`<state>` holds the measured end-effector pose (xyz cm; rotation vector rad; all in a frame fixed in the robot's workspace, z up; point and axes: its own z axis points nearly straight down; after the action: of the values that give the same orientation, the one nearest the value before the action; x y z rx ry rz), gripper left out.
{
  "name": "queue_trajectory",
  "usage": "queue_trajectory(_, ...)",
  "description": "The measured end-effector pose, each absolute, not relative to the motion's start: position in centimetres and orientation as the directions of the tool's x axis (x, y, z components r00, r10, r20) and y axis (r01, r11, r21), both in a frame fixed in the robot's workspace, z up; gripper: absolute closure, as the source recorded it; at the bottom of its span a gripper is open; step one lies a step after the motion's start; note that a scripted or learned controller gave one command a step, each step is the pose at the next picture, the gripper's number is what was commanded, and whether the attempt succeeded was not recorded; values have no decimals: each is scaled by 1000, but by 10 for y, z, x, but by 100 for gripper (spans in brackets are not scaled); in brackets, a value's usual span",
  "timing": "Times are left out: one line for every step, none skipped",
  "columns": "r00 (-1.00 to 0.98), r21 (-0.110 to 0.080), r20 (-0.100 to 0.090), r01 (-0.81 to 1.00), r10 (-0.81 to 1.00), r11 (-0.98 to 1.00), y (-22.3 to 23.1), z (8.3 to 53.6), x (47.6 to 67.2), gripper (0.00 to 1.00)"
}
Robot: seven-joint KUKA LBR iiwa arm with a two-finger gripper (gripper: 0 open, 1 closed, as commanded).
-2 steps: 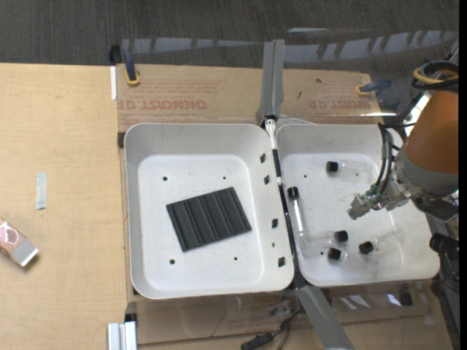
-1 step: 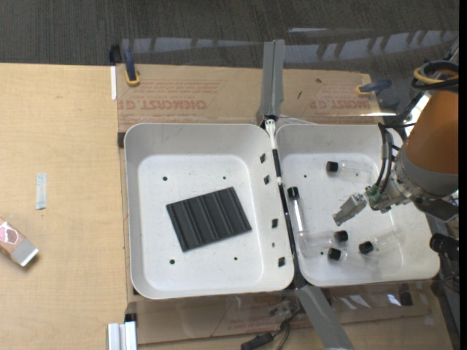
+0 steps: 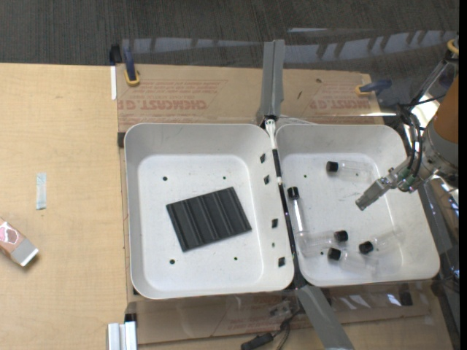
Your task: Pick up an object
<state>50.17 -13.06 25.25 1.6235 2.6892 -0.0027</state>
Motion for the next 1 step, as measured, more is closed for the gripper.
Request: queue_trajectory(-594,0,-2,805,805,594,-195,293,540,0)
